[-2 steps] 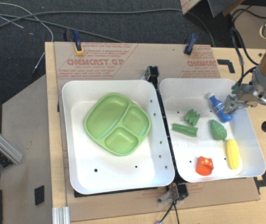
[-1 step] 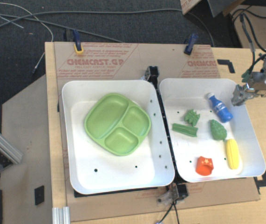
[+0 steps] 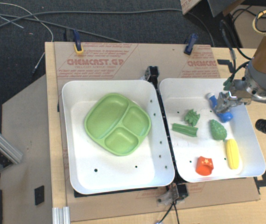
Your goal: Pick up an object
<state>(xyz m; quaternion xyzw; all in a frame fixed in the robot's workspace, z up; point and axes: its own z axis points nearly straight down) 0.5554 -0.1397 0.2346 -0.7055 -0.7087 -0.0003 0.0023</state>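
Reaching in from the right, arm (image 3: 263,69) sits over upper right part of the right bin (image 3: 249,125), orange band above the wrist. Gripper (image 3: 222,107) low, right at a blue object (image 3: 224,115) near the bin's back right area; the blue piece sits at the fingertips, partly hidden by them, so can't tell whether fingers are clamped on it or just around it, and opening width is unreadable.

Right bin contents, all apart from each other: small spiky green piece (image 3: 192,117) upper middle, long green piece (image 3: 184,130) just below it lying roughly flat toward the centre divider, rounded green lump (image 3: 218,129) just below the blue object, yellow corn-like piece (image 3: 232,153) near the right wall running front to back, red-orange piece (image 3: 205,165) close to the front rim. Open floor: back left corner of right bin and the strip along its left wall.

Left bin (image 3: 77,171) holds a green three-section plate (image 3: 118,123), tilted diagonal, roughly centred. Free room all round it, widest at front and front left.

Bins touch along a black centre seam with clips front and back. Cardboard sheet (image 3: 95,59) under both; blue clamps on its back edge. Cables on dark floor behind.
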